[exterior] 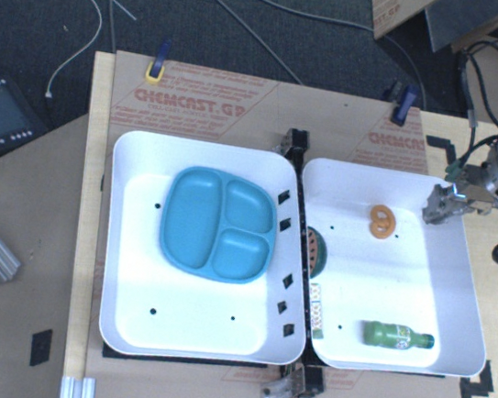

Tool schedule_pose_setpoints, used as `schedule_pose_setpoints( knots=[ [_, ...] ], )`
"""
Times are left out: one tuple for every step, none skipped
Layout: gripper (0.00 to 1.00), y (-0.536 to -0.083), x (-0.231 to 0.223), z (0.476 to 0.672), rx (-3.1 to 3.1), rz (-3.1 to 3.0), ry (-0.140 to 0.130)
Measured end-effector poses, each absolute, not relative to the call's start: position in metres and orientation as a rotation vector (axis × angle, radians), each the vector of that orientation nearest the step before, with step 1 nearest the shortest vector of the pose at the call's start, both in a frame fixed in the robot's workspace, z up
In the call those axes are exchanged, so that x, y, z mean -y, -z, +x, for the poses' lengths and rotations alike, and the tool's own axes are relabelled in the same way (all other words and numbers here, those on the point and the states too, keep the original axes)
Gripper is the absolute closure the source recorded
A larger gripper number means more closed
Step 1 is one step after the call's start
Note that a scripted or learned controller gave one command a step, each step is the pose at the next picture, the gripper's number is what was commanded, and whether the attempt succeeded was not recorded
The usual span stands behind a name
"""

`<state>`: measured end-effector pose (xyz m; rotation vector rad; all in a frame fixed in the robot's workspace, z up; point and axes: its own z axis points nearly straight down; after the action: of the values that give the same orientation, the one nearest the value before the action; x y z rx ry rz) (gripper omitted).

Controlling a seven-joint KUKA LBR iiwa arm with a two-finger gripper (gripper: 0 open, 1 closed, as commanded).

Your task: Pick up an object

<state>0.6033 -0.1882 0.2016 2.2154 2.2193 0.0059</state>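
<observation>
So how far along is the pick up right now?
Nothing looks picked yet. The small orange ring-shaped pretzel and the green plastic bottle both lie on the right white bin's floor, and the blue divided plate sits in the left bin. The hand hovers at the right bin's far corner. Descent and grasp remain.

right bin [461, 271] | open floor between pretzel [382, 222], bottle [396, 336]

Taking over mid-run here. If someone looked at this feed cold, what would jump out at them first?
Most likely the blue divided plate, which lies flat in the middle of the left bin and stands out against the white. Next, in the right bin: a green bottle lying on its side near the front edge, and a small orange ring toward the back. The gripper sits over that bin's back right rim.
</observation>
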Motion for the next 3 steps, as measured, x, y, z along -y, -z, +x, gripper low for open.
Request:
schedule_pose_setpoints(
  knots=[
    [1.00, -0.251, 0.188, 0.605, -2.219, 2.215, -0.006],
    [1.00, -0.255, 0.130, 0.604, -2.230, 2.216, -0.003],
    [1.00, -0.246, 0.086, 0.597, -2.230, 2.219, 0.000]
  ],
)
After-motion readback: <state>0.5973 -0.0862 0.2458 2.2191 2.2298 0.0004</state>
